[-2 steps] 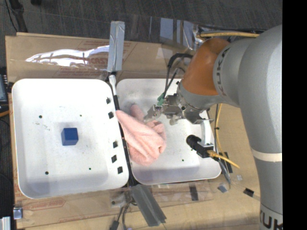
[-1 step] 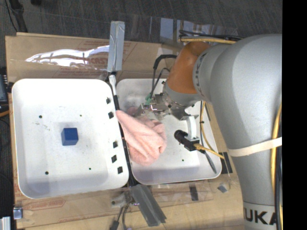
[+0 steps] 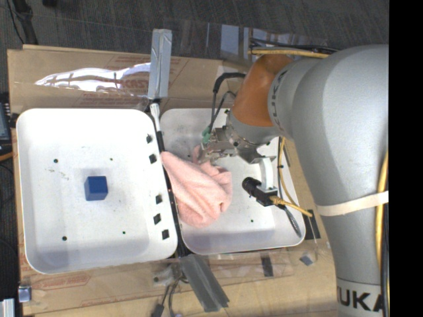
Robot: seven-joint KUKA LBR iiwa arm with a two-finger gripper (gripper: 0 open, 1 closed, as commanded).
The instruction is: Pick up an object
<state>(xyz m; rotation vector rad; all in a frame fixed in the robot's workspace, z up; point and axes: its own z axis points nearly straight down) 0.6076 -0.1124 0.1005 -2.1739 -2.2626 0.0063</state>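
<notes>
Pincer (image 3: 210, 147) down in the right bin, at the upper edge of a pink cloth.

Camera view: two white bins side by side on the desk (image 3: 86, 84). The left bin (image 3: 39, 177) holds a small blue cube (image 3: 96, 187), well apart from the arm. The right bin (image 3: 264, 233) holds the pink cloth (image 3: 197, 189), crumpled against the wall shared with the left bin. The pincer sits at the cloth's top fold, seemingly touching it; whether it is spread or closed, I cannot tell, since the wrist hides it. The cloth looks soft, light and limp, so it should bunch and drape instead of slipping. Judgement: best hold is a raised fold near the top, pinched deep so several layers are caught.
</notes>
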